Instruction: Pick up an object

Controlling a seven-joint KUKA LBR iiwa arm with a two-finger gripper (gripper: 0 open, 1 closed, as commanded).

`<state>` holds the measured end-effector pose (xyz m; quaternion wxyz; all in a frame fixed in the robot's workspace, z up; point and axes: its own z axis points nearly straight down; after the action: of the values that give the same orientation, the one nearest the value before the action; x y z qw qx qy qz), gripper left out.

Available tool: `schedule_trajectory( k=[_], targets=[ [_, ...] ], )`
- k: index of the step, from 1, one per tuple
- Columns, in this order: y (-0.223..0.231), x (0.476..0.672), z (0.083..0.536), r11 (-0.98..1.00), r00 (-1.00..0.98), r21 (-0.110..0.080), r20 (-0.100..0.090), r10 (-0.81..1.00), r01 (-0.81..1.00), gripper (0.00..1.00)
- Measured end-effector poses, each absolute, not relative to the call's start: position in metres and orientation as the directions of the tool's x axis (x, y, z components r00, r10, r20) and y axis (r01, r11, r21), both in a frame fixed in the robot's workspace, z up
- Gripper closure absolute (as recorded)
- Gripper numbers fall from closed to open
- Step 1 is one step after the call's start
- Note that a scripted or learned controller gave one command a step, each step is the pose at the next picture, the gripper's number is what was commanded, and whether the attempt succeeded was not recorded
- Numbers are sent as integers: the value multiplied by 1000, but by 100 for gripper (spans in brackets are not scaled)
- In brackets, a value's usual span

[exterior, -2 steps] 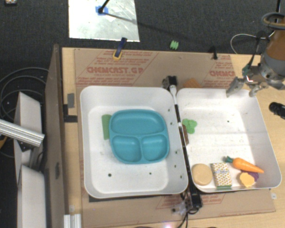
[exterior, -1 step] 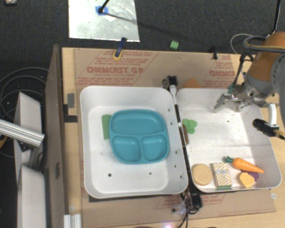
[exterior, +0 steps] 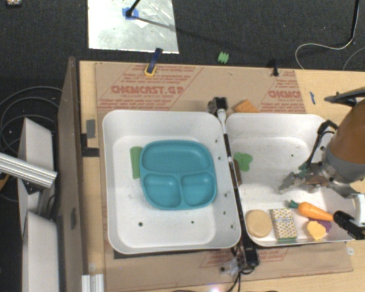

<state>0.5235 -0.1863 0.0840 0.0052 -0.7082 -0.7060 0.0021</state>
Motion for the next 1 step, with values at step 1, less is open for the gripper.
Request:
schedule_trajectory(
  k=[1],
  targets=[
    [-174, 602, 162, 8, -8, 11, -3, 1000, 1000, 0]
  ],
)
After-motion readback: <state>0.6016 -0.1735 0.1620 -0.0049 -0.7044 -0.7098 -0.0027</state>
